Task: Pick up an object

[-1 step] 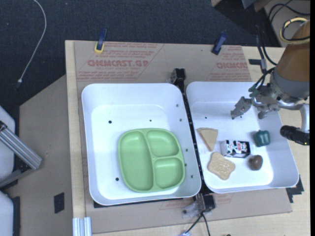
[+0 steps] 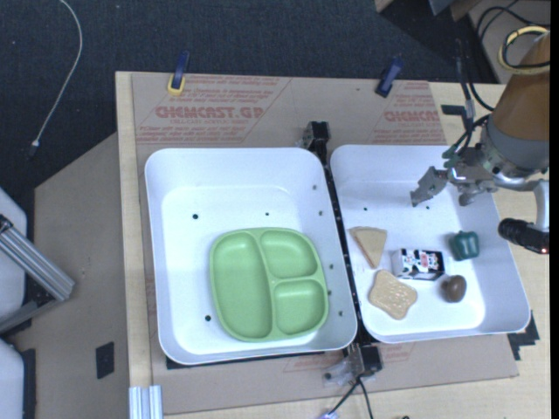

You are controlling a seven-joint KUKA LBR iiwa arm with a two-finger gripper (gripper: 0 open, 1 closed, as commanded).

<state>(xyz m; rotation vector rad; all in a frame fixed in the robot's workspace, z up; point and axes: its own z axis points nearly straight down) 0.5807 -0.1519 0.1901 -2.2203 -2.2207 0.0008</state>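
Pincer (image 2: 447, 187) is hanging spread open and empty over the right bin's (image 2: 384, 168) far end. Food pieces are crowding its near edge: wedge (image 2: 370, 243), cracker (image 2: 392, 294), carton (image 2: 420, 264). Risk: fingers straddling two, or grazing one aside.

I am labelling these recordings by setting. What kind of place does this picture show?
Probably a robotics lab test bench, not a home. Two white bins sit clamped on a board, toy food such as a bread slice lies inside, and a robot gripper hangs above.
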